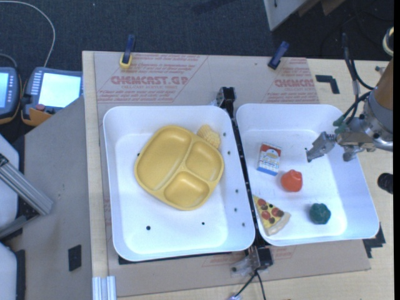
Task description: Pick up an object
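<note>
A grey two-finger gripper (332, 147) hangs over the right-hand shallow white plastic bin (356, 186), its fingers spread apart and grasping nothing. Taking the small round orange-red toy fruit (291, 180) as the marker: the gripper sits up and to the right of it, well apart. A small white-and-red printed carton (269, 159) lies just up and left of the fruit. A flat wedge of toy pizza with red dots (272, 214) rests below and left of it, near the bin's front corner. A dark green lumpy toy (320, 213) sits below and right of it. Far to the fruit's left, in the other white bin (125, 230), lies a yellow plastic tray with three compartments (180, 166), a pale yellow ridged piece (210, 136) poking out at its upper edge.

No object is yet chosen. The fruit looks the likeliest pick: it stands clear of its neighbours. A good attempt would centre the spread fingers over it, descend straight, and close only once they straddle it.
</note>
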